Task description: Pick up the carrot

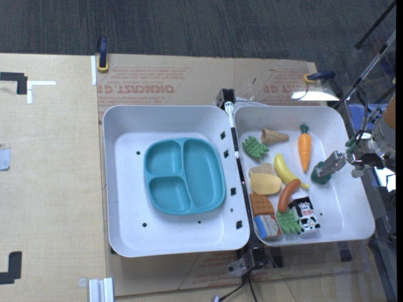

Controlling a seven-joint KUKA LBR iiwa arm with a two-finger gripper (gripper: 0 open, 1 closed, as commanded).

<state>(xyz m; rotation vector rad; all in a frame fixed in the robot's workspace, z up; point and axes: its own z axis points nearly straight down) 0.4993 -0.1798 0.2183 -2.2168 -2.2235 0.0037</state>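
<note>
Two shallow white bins sit side by side on the bench. The left bin [119, 225] holds a teal divided plate [185, 175] with three compartments, roughly at its centre. The right bin [352, 225] holds a scatter of toy food. The carrot [305, 150], orange with a green top pointing to 12 o'clock, lies lengthwise in the upper part of that bin, at about 1 o'clock from the bin's middle. At 9 o'clock from the carrot lies a tan ice-cream cone [274, 136], and beyond it a green leafy piece [254, 148]. At 7 o'clock from the carrot lies a yellow banana [284, 169], with a pale yellow rounded piece [265, 182] beside it and a red sausage [288, 194] just below. Near the bin's lower edge, at 6 o'clock, lie a small black-and-white carton [306, 214], another green piece [288, 222] and a flat orange-and-blue packet [264, 216]. The gripper [324, 172] reaches in from 3 o'clock and sits at about 4 o'clock from the carrot, near it but apart; whether it is released or clenched cannot be told, and nothing is seen in its grasp.
</note>
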